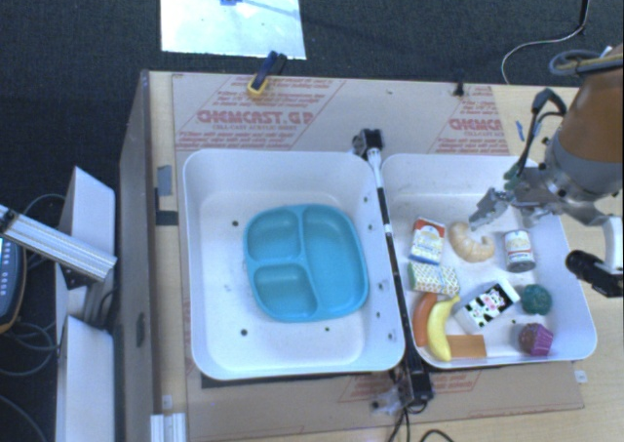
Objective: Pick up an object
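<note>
My gripper [507, 211] hangs over the back of the right bin [429, 177], open, with nothing between its fingers. Just below it lie a tan croissant [471, 242] and a small jar [520, 250]. Further forward in that bin are an orange-and-white carton [426, 240], a green patterned box [434, 279], a banana [439, 329], a black-and-white box [487, 303], an orange block [466, 345], a teal ball [534, 299] and a purple cupcake [534, 338].
The left bin [214, 235] holds a blue divided plate [304, 262]. A black bar [385, 225] runs along the divide between the bins. The arm's orange band [595, 123] is at the right edge. A yellow-tipped tool [263, 74] lies on the bench behind the bins.
</note>
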